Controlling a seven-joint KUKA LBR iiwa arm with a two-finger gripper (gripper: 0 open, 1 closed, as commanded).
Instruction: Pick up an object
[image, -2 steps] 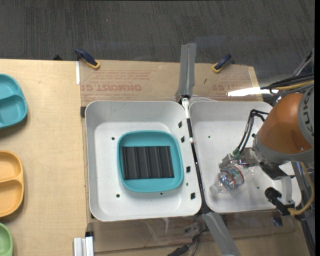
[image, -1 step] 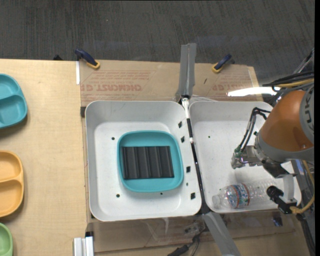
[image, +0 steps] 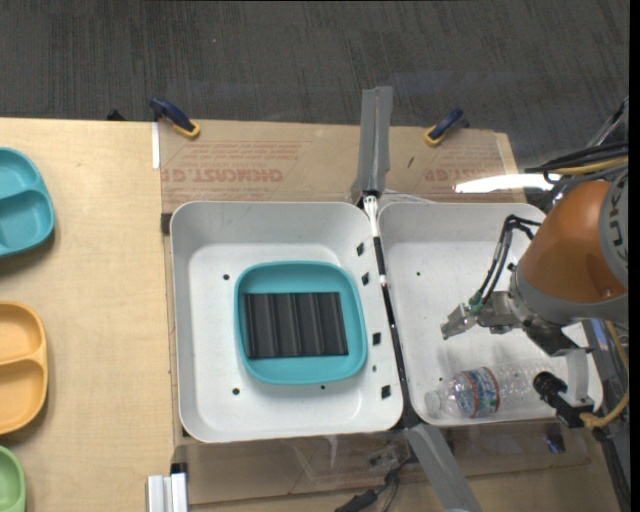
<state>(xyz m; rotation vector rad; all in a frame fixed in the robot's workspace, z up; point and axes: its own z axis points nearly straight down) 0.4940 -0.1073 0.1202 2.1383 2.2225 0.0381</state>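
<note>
A clear plastic bottle (image: 478, 391) with a blue label lies on its side near the front edge of the right bin (image: 425, 235). My gripper (image: 458, 321) hangs over the middle of that bin, pointing left, a short way behind and to the left of the bottle. Nothing shows in its grasp. The grey arm with its orange band (image: 575, 250) reaches in from the right, above the bin's right side. A teal tray (image: 298, 324) with a dark ridged insert sits in the centre of the left bin (image: 200, 290).
A raised divider (image: 385, 300) separates the two bins. Brown cardboard (image: 260, 165) lies behind them, held by two clamps (image: 175, 117) (image: 443, 127). Teal (image: 20, 215), orange (image: 18, 365) and green (image: 8, 480) plates rest on the wooden bench at the far left.
</note>
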